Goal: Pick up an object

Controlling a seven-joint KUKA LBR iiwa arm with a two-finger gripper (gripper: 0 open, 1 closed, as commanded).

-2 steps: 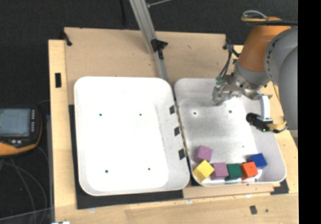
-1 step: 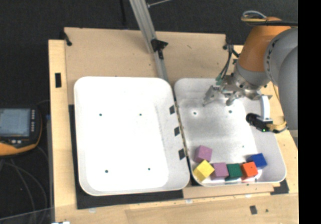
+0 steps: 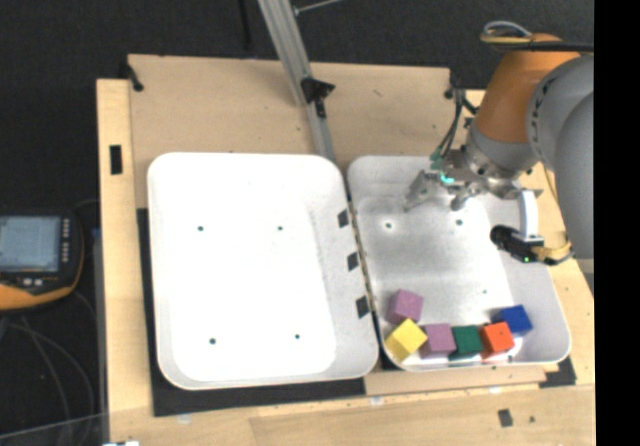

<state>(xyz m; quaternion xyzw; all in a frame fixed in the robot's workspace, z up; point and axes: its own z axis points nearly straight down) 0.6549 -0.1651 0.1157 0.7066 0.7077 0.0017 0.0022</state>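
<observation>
My gripper (image 3: 437, 198) hangs over the far part of the right bin (image 3: 440, 244), its two fingers spread open with nothing between them. Several small blocks lie along the bin's near edge, well below the gripper: a purple block (image 3: 405, 305), a yellow block (image 3: 407, 338), a pink block (image 3: 439, 339), a green block (image 3: 467, 341), an orange block (image 3: 497, 337) and a blue block (image 3: 514, 319).
The left bin (image 3: 250, 264) sits beside the right one. A slanted metal pole (image 3: 290, 44) rises from the bench behind the bins. A small screen device (image 3: 35, 249) rests off the bench at the left.
</observation>
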